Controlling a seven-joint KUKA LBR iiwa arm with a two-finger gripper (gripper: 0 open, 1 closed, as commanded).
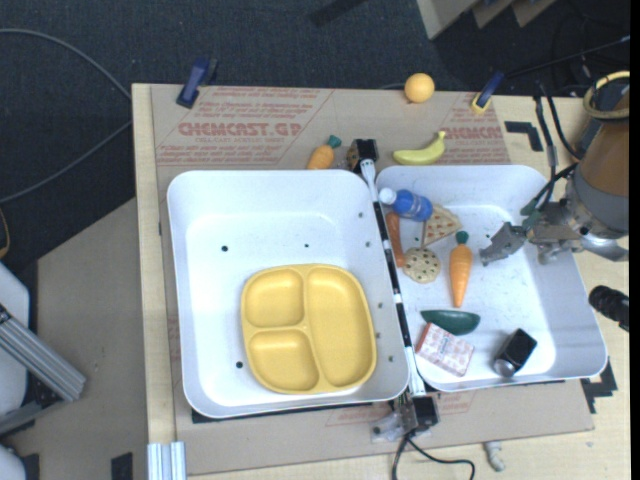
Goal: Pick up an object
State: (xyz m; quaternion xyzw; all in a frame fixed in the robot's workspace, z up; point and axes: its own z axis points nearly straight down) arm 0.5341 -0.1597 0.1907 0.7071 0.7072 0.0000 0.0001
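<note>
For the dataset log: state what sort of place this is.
Likely a robotics lab grasping bench: two white bins on a board, toy food like a carrot and banana, and the arm's hand over the right bin.

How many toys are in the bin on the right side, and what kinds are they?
Right bin, by kind:
Carrots: 2
Cookie: 1
Cracker: 1
Blue-capped bottle: 1
Dark green vegetable: 1
Red-and-white packet: 1
Black block: 1
Total: 8
</note>
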